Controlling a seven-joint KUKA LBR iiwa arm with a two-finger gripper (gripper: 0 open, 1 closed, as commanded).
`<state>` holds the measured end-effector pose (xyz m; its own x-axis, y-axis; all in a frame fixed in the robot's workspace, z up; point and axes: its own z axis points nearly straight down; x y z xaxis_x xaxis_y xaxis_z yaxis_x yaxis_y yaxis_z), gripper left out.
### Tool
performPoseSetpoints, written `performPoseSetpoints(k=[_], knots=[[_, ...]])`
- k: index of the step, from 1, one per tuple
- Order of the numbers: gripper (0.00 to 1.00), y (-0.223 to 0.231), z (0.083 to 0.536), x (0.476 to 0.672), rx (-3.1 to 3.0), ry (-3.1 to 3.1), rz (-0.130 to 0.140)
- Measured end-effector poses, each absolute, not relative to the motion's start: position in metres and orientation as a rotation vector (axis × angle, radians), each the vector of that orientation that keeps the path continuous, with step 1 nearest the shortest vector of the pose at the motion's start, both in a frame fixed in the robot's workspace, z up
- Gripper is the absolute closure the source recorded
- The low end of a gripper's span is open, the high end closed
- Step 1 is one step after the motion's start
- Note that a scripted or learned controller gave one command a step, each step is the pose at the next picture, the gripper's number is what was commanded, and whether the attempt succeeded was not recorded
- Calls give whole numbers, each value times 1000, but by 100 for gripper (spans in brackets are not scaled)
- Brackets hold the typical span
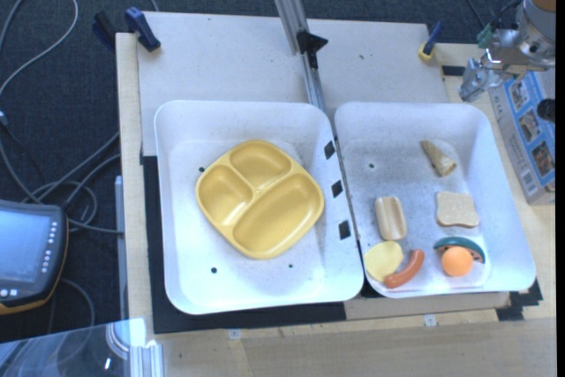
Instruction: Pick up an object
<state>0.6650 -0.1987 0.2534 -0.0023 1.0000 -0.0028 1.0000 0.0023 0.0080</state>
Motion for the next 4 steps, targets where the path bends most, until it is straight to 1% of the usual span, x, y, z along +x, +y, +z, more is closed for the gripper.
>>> performPoseSetpoints(k=[1, 2, 4], knots=[[100, -199, 289, 666, 2215, 2218, 6], [100, -155, 272, 642, 2219, 2229, -1], [100, -55, 243, 594, 2219, 2232, -2]])
